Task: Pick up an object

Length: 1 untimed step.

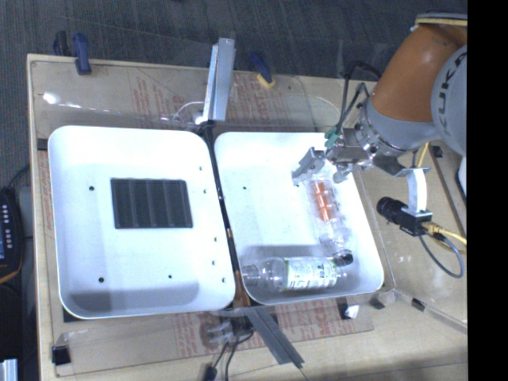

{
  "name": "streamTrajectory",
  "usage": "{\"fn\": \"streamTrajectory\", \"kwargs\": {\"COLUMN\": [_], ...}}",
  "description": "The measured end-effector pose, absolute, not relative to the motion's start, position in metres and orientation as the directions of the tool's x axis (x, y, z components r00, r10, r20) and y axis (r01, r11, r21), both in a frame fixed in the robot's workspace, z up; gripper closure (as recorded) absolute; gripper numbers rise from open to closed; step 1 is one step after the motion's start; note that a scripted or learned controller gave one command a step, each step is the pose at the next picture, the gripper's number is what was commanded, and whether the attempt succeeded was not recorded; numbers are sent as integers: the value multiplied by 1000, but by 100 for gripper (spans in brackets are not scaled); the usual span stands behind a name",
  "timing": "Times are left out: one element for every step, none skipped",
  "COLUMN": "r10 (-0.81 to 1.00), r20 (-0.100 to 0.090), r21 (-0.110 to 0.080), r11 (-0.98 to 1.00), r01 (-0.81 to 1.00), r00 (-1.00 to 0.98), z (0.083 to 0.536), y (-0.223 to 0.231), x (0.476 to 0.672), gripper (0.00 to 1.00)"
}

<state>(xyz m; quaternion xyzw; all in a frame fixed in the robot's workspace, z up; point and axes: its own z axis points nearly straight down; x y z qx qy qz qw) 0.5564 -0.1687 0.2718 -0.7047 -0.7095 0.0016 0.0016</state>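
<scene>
Camera view: gripper (327, 163), jaws open, at two o'clock above the right bin (238, 213). Clear bottle (327, 211): light, slippery, crushable; grip mid-body, across its width.

Grey arm (417, 70) reaching in from the right, pincer (325, 165) lowered, wrist angled left

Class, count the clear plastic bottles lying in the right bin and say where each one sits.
2. One bottle lies along the near wall; the orange-labelled bottle lies by the right wall, below the claw.
</scene>
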Motion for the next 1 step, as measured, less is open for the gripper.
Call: {"fn": "streamTrajectory", "kwargs": {"r10": [1000], "r20": [-1], "r21": [-5], "r11": [-3], "r01": [1000], "r00": [3], "z": [213], "y": [-210], "x": [590], "gripper": [0]}}
